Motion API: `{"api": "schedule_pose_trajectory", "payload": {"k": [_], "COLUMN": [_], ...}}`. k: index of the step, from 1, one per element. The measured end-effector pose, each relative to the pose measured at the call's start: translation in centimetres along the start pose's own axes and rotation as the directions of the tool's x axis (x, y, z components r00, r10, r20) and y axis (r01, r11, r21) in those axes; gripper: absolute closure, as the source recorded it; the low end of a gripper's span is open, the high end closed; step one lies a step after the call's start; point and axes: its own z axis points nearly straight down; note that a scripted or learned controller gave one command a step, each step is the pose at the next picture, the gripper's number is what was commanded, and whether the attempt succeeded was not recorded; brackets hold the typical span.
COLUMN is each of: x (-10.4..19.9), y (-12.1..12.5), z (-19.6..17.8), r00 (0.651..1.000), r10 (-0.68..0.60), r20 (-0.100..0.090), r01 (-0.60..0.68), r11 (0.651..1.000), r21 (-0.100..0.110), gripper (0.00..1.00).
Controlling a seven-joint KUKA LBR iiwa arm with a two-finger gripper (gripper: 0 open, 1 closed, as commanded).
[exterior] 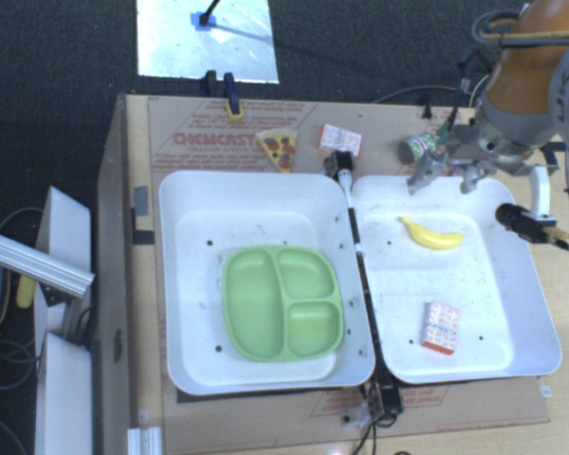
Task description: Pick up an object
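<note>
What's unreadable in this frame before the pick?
- Gripper, camera view: blurred and small over the right bin's far rim; open or shut is unclear.
- Small box, camera view: print too small to read.
- Arm, camera view: cut off by the top and right edges.
- Green divided plate and banana show clearly.

Right bin: yellow banana [432, 235] flat at 12 o'clock, curving up; red-white box [440, 327] flat at 6 o'clock, well apart.
</note>
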Motion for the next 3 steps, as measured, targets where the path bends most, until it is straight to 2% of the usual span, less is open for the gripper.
{"api": "schedule_pose_trajectory", "payload": {"k": [1, 2, 3], "x": [-2.2, -3.2, -6.3], "y": [-0.2, -1.2, -0.4], "z": [4.7, 9.9, 14.1], "r00": [1.000, 1.000, 1.000], "r10": [0.002, 0.002, 0.002], "r20": [0.001, 0.000, 0.002], "r01": [-0.002, -0.002, -0.002], "r11": [1.000, 1.000, 1.000], "r21": [0.001, 0.002, 0.001], "gripper": [0.00, 0.00, 0.00]}}
